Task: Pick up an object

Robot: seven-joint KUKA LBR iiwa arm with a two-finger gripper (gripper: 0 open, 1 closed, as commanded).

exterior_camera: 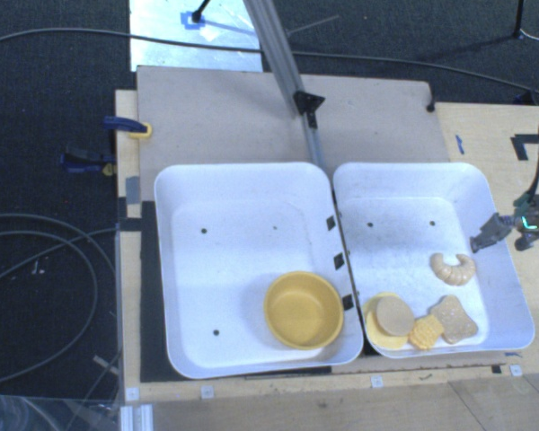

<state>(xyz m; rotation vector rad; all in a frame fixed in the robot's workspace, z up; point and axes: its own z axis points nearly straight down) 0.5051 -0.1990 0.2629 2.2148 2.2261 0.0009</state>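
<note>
The right bin (404,182) holds several toy foods near its front edge. A pale croissant-shaped piece (454,268) lies toward the right wall. A beige round disc (394,314) rests on a small yellow plate (377,329), a yellow waffle-like cracker (424,332) lies beside it, and a tan bread slice (455,320) follows to the right. In the left bin (234,196), a yellow bowl (303,309) stands upright at the front right. My gripper (487,237) hangs at the right bin's right rim, above and right of the croissant piece, apart from all objects.
A grey slanted pole (278,52) runs from the top down to the seam between the bins. Black clips (339,260) sit along that seam. A yellow-and-blue clamp (126,127) grips the bench's left edge. Cables lie on the dark floor at left.
</note>
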